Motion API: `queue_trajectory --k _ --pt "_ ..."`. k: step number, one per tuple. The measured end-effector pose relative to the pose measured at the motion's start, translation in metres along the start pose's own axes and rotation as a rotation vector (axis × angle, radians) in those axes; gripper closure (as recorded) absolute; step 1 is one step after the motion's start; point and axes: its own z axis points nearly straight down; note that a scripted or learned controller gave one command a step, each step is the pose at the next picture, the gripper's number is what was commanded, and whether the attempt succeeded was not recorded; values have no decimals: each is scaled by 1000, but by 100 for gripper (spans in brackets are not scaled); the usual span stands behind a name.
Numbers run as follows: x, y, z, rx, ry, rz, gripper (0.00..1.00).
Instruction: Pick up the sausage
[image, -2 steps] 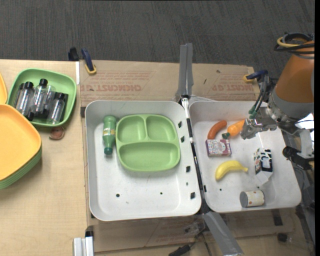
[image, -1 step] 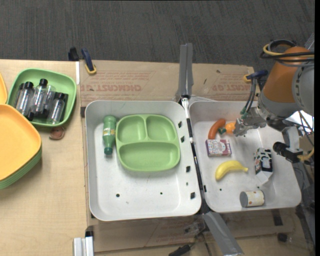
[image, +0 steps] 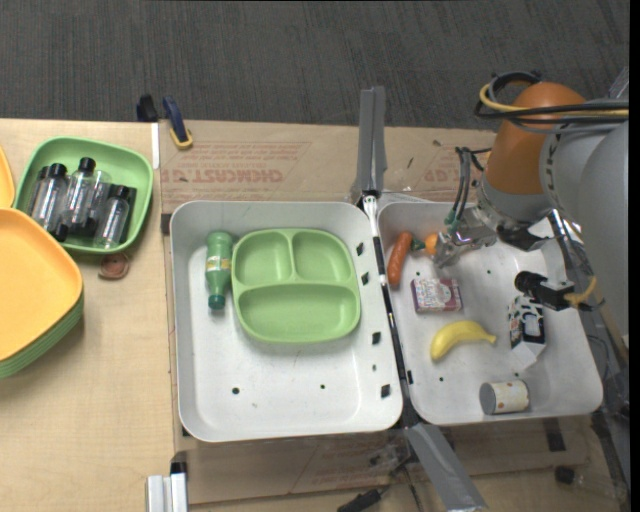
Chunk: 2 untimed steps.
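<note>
1. Gripper: The gripper is in the upper part of the right bin, low over the bin floor. How far it is open cannot be determined from this view, and no object is seen in its grasp.

2. Target: The sausage, orange-red, lies in the upper left corner of the right bin. It runs nearly upright in the frame, close along the bin's left wall. It is left of the gripper and apart from it.

3. Other contents, right bin:
- A small orange object sits between the sausage and the gripper, just beside the gripper.
- A pink-and-white packet lies flat below the gripper.
- A banana lies below the packet, near the bin centre.
- A can lies on its side at the lower right.

4. Contents, left bin: A green divided plate occupies the upper half. A green bottle lies just beside its left edge.
</note>
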Motion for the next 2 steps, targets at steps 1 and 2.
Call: queue_trajectory --k 1,2 --pt "0 -79 -4 -26 -5 -6 100" --pt "-16 -116 -3 -24 -1 231 100"
